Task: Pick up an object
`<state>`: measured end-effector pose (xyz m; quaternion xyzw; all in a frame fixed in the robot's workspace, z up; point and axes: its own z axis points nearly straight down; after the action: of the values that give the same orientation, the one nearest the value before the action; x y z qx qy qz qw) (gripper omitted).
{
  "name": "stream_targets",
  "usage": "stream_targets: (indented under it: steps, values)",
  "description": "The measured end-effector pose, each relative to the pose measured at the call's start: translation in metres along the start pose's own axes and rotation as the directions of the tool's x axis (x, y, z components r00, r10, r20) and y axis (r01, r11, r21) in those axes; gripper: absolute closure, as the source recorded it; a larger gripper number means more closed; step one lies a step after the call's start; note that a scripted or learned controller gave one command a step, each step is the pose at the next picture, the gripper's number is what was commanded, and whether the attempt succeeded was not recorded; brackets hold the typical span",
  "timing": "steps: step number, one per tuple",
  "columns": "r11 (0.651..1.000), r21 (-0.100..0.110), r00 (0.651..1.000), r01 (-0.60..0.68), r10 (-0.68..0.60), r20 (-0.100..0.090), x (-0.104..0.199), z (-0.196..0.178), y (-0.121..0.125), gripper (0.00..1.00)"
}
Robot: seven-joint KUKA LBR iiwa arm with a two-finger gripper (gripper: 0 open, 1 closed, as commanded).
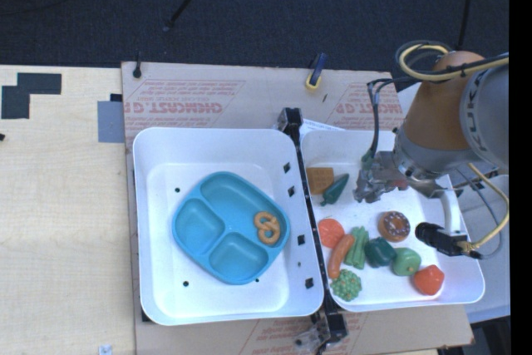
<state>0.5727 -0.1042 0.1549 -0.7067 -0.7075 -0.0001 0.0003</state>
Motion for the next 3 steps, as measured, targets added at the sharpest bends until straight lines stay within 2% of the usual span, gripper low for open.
stream_targets:
  steps: [1,2,3]
  values:
    - [1.000,0.000,1.000,0.000,0.000,0.000,0.009,-0.049,-0.004,1.00]
    - [1.000,0.000,1.000,0.000,0.000,0.000,0.008,-0.074,-0.004,1.00]
    - [1.000,0.002,1.000,0.000,0.000,0.000,0.029,-0.065,0.014,1.00]
